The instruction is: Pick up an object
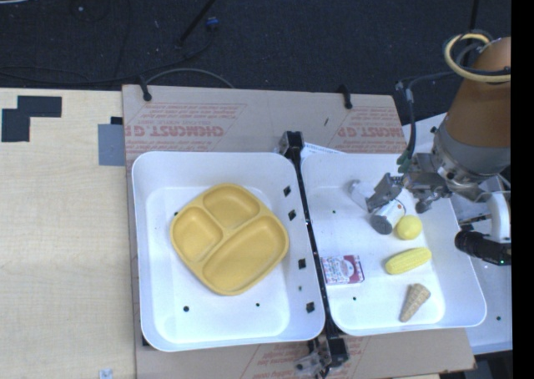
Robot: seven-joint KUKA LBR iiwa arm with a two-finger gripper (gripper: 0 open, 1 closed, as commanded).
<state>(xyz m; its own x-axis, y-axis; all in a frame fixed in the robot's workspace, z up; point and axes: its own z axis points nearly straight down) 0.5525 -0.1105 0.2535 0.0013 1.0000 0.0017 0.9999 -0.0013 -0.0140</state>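
Several small things lie in our right bin (467, 306): a yellow ball (408, 228), corn (407, 260), a cone (414, 300), a packet (342, 269). Our gripper (386, 199) hangs at the ball's ten o'clock; whether its fingers are released or clenched we cannot tell. We judge the ball light, smooth and apt to roll; take it across its middle.

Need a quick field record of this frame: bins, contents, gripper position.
left bin: yellow divided tray
right bin: grey cylinder, yellow ball, corn, cone, red-white packet
gripper: over right bin's upper part, at the grey cylinder
grasp: cannot tell
arm: enters from right
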